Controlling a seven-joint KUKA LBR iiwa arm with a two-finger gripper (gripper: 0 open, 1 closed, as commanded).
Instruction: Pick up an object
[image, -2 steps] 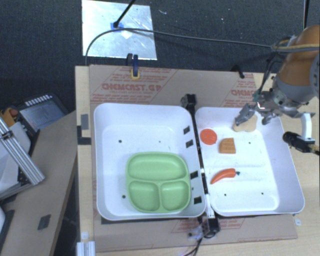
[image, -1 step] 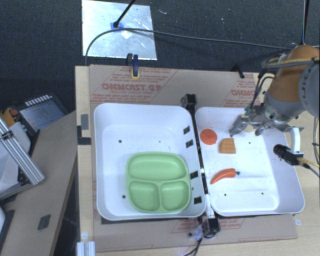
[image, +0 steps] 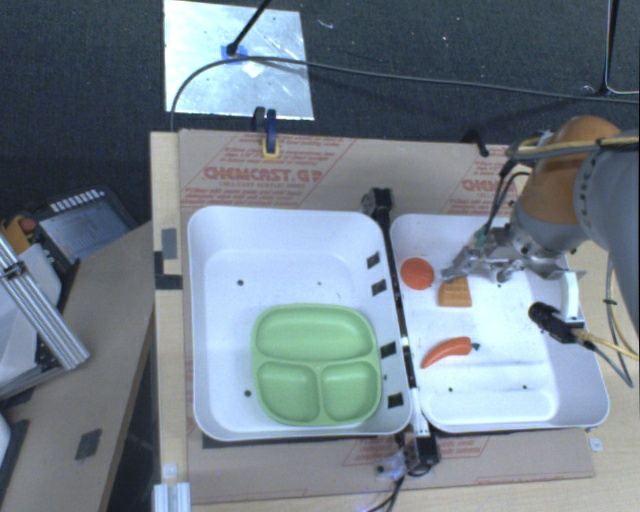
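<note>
Three small objects lie in the right bin (image: 520, 400). An orange round piece (image: 417, 271) sits near its left wall. Just right of it is a tan block (image: 455, 292). Lower down lies a red-orange chilli-shaped piece (image: 447, 350). My gripper (image: 478, 262) hangs low over the upper middle of this bin, just above and to the right of the tan block, close to it. The grey arm with its orange band (image: 560, 180) reaches in from the right.
The left bin (image: 230, 250) holds a green divided plate (image: 315, 362) in its lower half. A black divider (image: 392, 300) runs between the bins. A black cable part (image: 552, 320) hangs over the right bin's right side. Cardboard (image: 300, 170) lies under both bins.
</note>
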